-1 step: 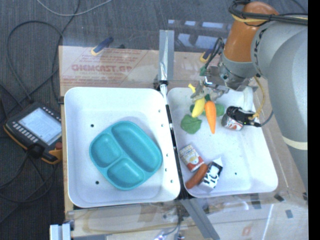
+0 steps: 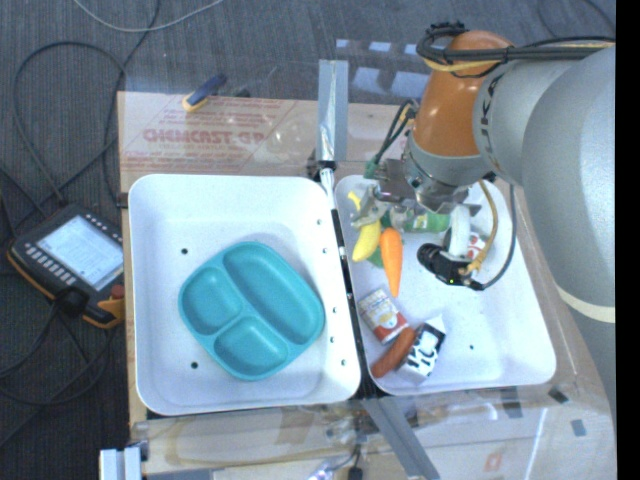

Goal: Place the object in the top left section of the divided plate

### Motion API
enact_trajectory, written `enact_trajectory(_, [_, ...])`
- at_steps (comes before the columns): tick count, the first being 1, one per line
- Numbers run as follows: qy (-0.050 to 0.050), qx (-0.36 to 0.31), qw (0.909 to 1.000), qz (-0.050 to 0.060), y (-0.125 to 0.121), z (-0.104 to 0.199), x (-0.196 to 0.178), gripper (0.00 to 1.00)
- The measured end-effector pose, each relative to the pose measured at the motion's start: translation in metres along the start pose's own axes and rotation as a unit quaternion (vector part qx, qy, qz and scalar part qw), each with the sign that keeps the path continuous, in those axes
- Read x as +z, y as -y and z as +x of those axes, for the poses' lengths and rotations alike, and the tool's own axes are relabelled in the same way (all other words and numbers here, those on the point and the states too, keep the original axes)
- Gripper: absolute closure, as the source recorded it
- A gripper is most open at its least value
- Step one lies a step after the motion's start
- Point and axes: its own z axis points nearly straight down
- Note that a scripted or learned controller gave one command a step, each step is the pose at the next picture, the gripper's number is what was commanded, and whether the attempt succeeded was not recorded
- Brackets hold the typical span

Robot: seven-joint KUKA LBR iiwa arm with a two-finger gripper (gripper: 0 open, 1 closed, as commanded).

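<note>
A teal divided plate [image 2: 252, 310] with three sections lies in the left white bin [image 2: 165, 228], turned at a slant, and nothing is on it. My gripper [image 2: 376, 206] hangs low over the top left corner of the right bin [image 2: 500, 338]. It sits just above a yellow banana [image 2: 366, 240] and an orange carrot [image 2: 391, 258], which lie side by side with a bit of green between them. The wrist body hides the gripper's tips, so I cannot see whether anything is held.
Lower in the right bin lie a small red-and-white packet [image 2: 381, 313], a brown sausage [image 2: 392, 353] and a black-and-white box [image 2: 425, 350]. A black cable [image 2: 447, 266] loops below the wrist. A metal divider rail [image 2: 330, 118] separates the bins. A teach pendant [image 2: 70, 258] lies left of the bench.
</note>
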Motion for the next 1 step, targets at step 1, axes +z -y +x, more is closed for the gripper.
enact_trajectory(1, [-0.001,0.032,0.9995,0.001,0.0598,0.0638,0.0006,1.00])
